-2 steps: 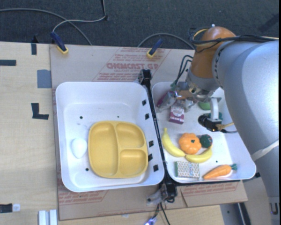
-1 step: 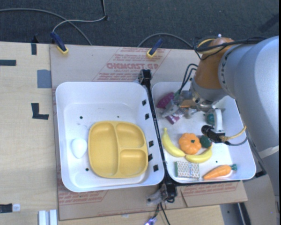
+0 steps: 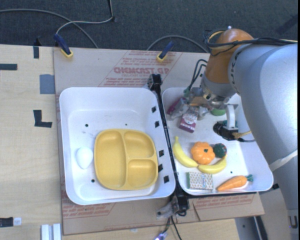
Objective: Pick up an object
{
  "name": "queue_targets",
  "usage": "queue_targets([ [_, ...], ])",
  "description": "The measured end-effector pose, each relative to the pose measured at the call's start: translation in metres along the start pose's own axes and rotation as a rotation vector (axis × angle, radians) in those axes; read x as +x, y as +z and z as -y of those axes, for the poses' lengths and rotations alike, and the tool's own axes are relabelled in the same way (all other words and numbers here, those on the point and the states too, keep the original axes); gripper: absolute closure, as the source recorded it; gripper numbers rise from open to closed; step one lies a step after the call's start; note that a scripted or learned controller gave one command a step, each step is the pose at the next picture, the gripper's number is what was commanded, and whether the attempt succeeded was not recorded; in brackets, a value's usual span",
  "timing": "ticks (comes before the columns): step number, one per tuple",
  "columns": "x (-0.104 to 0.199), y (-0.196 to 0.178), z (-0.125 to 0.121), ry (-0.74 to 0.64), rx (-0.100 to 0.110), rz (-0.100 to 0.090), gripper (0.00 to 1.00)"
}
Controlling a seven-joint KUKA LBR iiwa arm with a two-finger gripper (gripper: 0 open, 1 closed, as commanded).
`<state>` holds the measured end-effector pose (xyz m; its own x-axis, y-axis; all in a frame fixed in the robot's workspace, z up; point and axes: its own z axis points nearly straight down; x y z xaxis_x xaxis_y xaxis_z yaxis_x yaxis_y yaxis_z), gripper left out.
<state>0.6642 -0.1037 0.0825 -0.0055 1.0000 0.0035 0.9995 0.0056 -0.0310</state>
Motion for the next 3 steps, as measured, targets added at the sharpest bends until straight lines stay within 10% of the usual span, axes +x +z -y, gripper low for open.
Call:
queue_targets([
  [1, 0.001, 0.000, 0.002, 0.002, -0.006, 0.004, 0.00],
  [2, 0.001, 0.001, 0.093, 0.006, -0.031, 0.005, 0.00],
  [3, 0.008, 0.000, -0.002, 0.000, -0.012, 0.002, 0.00],
])
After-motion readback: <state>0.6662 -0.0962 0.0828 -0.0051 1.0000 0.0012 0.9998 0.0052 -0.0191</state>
